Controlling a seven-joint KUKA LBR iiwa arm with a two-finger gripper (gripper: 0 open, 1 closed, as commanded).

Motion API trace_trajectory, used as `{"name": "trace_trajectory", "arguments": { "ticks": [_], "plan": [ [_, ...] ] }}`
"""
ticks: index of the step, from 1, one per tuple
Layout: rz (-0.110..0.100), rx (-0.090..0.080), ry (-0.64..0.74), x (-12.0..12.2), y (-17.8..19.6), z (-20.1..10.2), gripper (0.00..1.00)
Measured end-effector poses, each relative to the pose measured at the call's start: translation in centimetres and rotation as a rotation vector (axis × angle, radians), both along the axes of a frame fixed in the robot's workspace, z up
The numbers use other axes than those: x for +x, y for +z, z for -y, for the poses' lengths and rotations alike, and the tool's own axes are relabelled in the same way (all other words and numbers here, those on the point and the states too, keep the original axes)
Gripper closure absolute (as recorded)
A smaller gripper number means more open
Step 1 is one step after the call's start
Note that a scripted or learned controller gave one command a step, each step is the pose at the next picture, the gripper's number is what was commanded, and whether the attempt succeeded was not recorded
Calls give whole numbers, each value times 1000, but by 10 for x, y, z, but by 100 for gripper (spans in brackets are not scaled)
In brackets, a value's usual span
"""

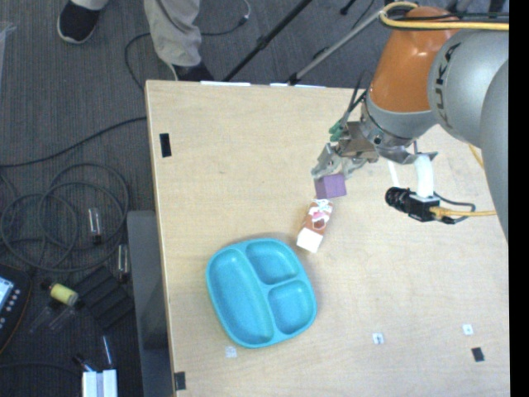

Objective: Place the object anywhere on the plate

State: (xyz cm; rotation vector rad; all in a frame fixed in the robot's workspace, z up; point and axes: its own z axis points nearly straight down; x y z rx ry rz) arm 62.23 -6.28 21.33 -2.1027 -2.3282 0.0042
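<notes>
A grey KUKA arm (463, 64) with an orange band reaches in from the right over a pale wooden desk (231, 155), its hand (335, 165) poised above a small purple block (331, 187). The block sits directly under the fingertips, touching or nearly so; whether it is gripped cannot be told from this angle, nor how far the hand is spread. Just below the block, a small carton (314, 226), white with a red-and-white printed upper part, lies tilted on the desk; its print is too small to read. One blue plate (261, 291) with three compartments rests near the desk's lower middle, its upper right rim just beside the carton's white end. Neither block nor carton lies on the plate. A black-and-white fitting with a yellow cable (420, 197) hangs off the arm to the right of the hand. Small black tags (165, 145) mark the desk surface, none legible. On the dark carpeted floor (50, 98) to the left lie coiled black cables (62, 213), and a person's legs and one dark shoe (80, 19) stand at the top edge
</notes>
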Motion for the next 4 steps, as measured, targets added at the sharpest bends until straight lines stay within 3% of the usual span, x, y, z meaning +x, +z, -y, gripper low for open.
{"name": "trace_trajectory", "arguments": {
  "ticks": [1, 2, 3, 4],
  "plan": [
    [-1, 0, -17, -73, -32, -45, 100],
    [-1, 1, 195, -136, -31, -75, 100],
    [1, 1, 328, -89, -32, -91, 100],
    [2, 2, 329, -89, -31, -92, 0]
  ]
}}
